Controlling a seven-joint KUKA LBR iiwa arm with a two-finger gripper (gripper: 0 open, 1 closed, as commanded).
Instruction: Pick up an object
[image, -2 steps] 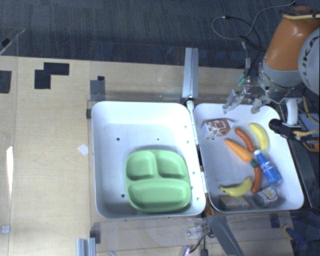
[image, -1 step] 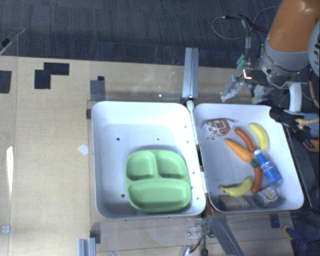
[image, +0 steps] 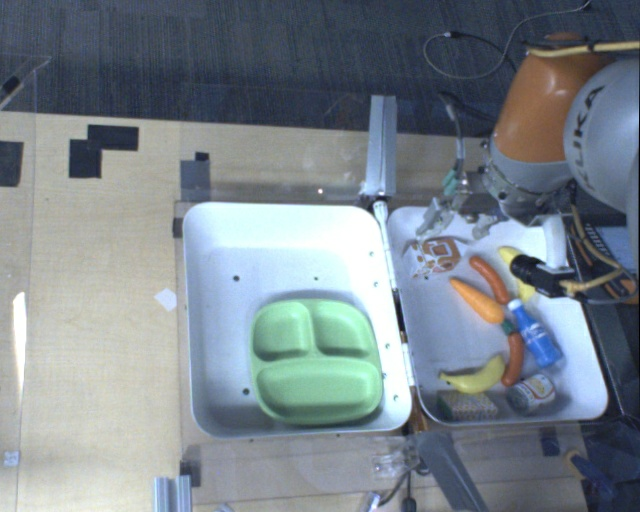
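The gripper (image: 455, 212) is seen poised over the far end of the right bin (image: 590, 395), its fingers spread apart with nothing held between them. Just below it, toward the camera, a small brown-and-white packet (image: 437, 255) is found lying flat. Beside that, an orange carrot (image: 477, 300) is laid with its long axis slanting toward the near right corner, so a short descent is judged sufficient.
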